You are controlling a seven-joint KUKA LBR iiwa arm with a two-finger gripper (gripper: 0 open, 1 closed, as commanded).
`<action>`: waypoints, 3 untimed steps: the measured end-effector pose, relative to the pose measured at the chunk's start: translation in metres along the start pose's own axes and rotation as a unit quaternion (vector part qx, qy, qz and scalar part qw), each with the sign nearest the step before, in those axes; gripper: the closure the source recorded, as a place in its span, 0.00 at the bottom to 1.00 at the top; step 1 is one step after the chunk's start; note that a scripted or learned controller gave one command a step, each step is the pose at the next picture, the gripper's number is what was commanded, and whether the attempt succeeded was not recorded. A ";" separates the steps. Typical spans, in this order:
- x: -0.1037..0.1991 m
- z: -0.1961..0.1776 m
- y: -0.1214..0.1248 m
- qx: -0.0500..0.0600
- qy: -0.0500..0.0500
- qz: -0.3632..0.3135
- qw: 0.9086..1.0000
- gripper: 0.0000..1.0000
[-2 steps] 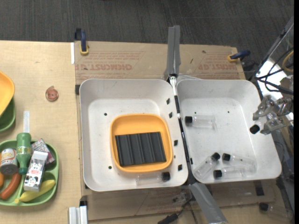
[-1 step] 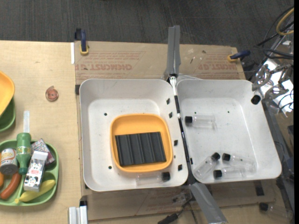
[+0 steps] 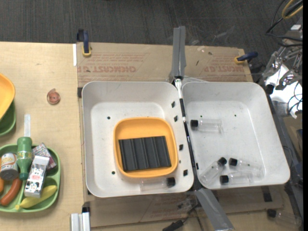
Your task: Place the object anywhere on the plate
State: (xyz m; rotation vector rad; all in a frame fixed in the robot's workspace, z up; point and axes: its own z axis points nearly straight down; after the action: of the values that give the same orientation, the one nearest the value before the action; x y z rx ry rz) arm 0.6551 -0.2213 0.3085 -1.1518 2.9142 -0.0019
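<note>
Pre-grasp: clear tubes [image 3: 230, 171] lying in right bin [image 3: 269, 129], orange plate [image 3: 144, 124] waiting left. Can't tell gripper state. Next: descending on one tube.

Glossy orange plastic plate [image 3: 144, 126] bears a matt black ribbed slab [image 3: 144, 153].

Dark grey carpet floor [image 3: 144, 8] spans twelve o'clock; a light wooden tabletop [image 3: 38, 71] lies at nine o'clock.
</note>
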 end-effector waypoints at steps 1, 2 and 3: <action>0.071 0.064 0.066 -0.003 0.002 -0.114 0.993 1.00; -0.003 0.039 -0.002 -0.002 0.000 -0.106 0.994 1.00; -0.004 0.008 -0.003 -0.001 0.000 -0.250 0.968 1.00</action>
State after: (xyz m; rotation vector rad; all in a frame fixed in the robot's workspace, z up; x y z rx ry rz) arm 0.6602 -0.2210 0.3008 -1.8446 2.5345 -0.0009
